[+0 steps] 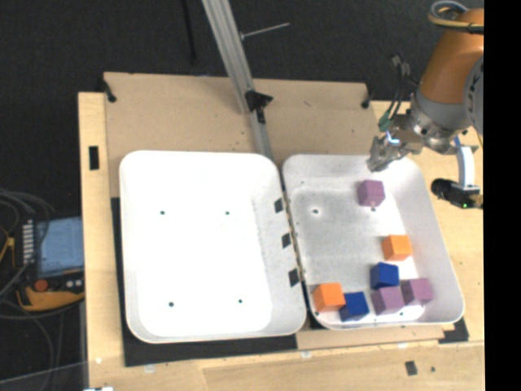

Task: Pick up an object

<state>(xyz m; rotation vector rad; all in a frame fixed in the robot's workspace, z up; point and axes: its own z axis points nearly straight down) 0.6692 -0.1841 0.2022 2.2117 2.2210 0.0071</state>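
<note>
- Gripper [381, 162] sits at the right bin's [326, 177] 1 o'clock edge; can't tell how it's set, nothing visibly in it.
- Nearest row: orange cube [330, 296], blue cube [354, 305], purple cube [387, 299] and another purple [421, 290], with a second blue [384, 274] just behind.
- Further back: a second orange [396, 247].
- Farthest: lone purple [371, 192], just at the gripper's 7 o'clock.
- Left bin [195, 165] at 9 o'clock.

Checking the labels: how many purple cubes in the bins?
3, all in the right bin. One purple cube sits alone near the far end, just below the gripper. Two sit at the near end: one beside a blue cube, one by the right wall. None looks hidden.
</note>
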